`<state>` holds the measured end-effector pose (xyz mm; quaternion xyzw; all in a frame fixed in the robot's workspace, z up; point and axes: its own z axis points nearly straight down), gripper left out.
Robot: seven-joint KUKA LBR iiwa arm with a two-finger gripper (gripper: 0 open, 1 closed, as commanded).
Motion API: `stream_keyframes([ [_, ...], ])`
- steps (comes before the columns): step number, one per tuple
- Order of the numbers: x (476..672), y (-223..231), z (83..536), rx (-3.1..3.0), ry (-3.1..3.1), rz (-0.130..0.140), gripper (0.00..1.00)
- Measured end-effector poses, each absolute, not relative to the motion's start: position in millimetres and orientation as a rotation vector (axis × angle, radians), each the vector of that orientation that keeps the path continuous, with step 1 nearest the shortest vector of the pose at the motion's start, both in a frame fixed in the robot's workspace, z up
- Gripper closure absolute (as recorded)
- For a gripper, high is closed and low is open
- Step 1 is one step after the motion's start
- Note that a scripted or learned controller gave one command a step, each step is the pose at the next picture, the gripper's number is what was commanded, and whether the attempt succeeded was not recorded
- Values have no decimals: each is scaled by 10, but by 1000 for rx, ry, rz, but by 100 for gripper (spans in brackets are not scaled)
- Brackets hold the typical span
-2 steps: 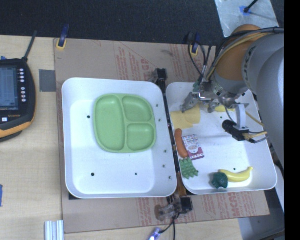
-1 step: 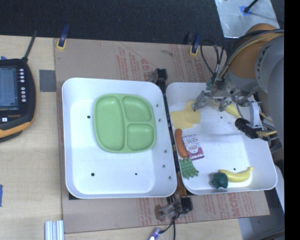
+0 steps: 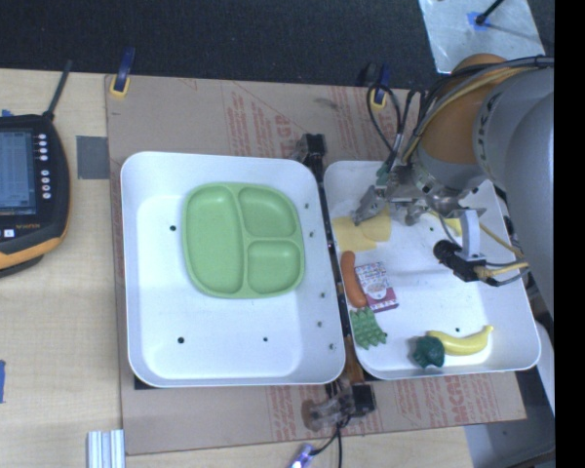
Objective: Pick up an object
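Objects: small toy foods, all in R bin [image 3: 507,344], none lifted.
Yellow block [image 3: 363,230]: at 10 o'clock in R bin, just beside end effector tips.
Sausage [image 3: 349,277]: along 9 o'clock wall, orange-red, lengthwise.
Packet [image 3: 375,285]: just beside sausage, near bin centre, red/white label.
Green leafy piece [image 3: 369,328]: at 7 o'clock, below packet.
Banana [image 3: 462,341]: at 5 o'clock by near wall; dark green lump [image 3: 429,352] touching its L end.
L bin [image 3: 156,291]: holds green 3-compartment plate [image 3: 242,239], toward 12 o'clock; compartments bare.
End effector [image 3: 383,204]: low over R bin at 11 o'clock, above yellow block; open/shut – can't tell.
Arm: grey w/ orange band, in from 3 o'clock.
Worktop [image 3: 39,339]: pendant [image 3: 15,198] at 9 o'clock edge.
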<state>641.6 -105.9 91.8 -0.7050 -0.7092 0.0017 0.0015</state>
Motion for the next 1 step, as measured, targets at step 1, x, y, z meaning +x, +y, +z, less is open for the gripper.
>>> stream_keyframes([
  [1,6563,-1325,922,-2218,-2223,2,0],
])
